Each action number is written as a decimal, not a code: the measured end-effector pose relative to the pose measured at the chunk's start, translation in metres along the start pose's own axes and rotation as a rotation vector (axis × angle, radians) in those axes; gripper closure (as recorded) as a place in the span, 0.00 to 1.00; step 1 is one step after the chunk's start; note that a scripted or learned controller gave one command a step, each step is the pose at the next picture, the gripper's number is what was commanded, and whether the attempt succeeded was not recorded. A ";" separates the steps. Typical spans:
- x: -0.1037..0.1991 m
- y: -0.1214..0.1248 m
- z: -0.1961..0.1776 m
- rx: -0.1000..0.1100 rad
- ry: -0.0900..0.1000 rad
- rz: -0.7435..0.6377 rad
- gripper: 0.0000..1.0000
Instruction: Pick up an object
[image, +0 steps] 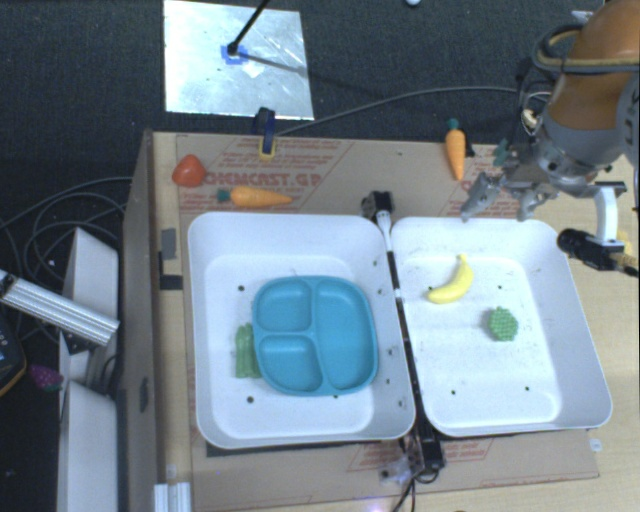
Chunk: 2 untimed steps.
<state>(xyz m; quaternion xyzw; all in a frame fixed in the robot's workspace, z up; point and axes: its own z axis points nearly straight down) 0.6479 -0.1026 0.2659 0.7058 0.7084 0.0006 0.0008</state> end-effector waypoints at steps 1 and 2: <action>-0.014 -0.017 0.179 0.001 0.000 0.003 0.00; -0.014 -0.015 0.168 -0.002 -0.001 0.001 1.00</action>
